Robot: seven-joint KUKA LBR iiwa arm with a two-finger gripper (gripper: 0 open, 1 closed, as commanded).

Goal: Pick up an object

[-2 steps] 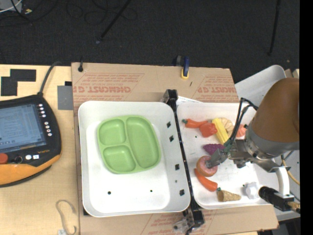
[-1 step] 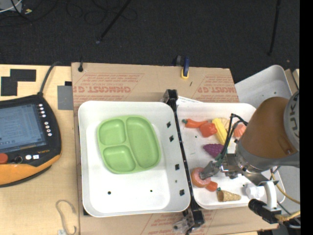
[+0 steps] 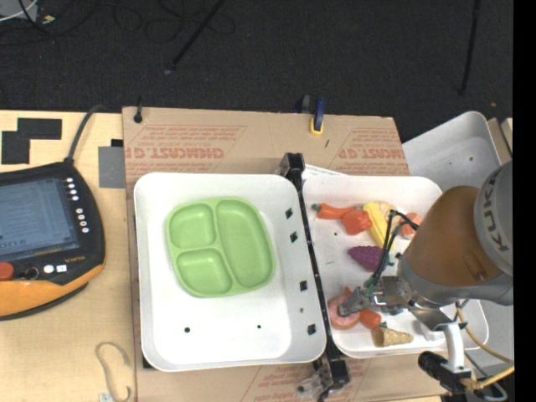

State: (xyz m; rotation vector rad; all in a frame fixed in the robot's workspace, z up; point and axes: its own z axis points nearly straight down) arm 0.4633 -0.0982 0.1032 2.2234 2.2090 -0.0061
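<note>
Reaching in from the right, I have my hand (image 3: pixel 362 301) low in the right bin (image 3: pixel 423 193), at its front left part, over a pink ring (image 3: pixel 342 312); whether anything sits between my fingers I cannot tell. A cone (image 3: pixel 391 336) lies just beside it toward the front. Farther back lie a carrot (image 3: pixel 342 214), a corn cob (image 3: pixel 378 221) and purple grapes (image 3: pixel 365 256). A green tray (image 3: pixel 219 247) rests in the left bin (image 3: pixel 159 308).

arm (image 3: pixel 456 241) over right bin's (image 3: pixel 419 187) contents
</note>
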